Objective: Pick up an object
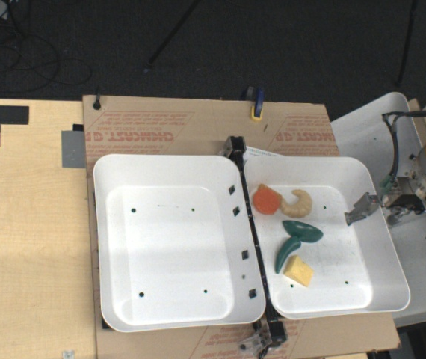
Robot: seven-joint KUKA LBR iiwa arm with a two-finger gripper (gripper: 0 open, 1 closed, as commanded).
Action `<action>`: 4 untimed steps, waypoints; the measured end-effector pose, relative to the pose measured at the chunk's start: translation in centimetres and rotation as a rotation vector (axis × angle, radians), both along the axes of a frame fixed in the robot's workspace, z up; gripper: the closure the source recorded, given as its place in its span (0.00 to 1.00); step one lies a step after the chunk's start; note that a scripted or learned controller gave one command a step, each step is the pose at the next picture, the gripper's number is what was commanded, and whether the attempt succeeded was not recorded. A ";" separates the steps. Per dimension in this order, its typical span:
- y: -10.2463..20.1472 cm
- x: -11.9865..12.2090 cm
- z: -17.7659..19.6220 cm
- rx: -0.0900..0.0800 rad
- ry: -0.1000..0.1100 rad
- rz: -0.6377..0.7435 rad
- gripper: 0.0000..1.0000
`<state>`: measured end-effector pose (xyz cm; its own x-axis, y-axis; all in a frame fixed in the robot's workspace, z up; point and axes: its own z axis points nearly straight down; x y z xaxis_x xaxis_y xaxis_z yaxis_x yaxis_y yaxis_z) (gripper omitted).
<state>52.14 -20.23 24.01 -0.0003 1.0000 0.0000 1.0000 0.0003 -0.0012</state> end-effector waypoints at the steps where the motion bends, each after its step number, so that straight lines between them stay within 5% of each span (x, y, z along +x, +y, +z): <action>1: -0.1 0.0 1.0 0.001 0.001 0.000 1.00; 2: 6.9 1.6 -1.7 0.004 0.004 0.006 1.00; 3: 12.9 -0.8 -1.2 0.004 0.004 0.005 1.00; 4: 12.2 -2.6 15.4 -0.001 -0.017 0.001 1.00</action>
<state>49.51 -8.06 39.46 -0.0014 1.0000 -0.0014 0.9999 0.0014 0.0155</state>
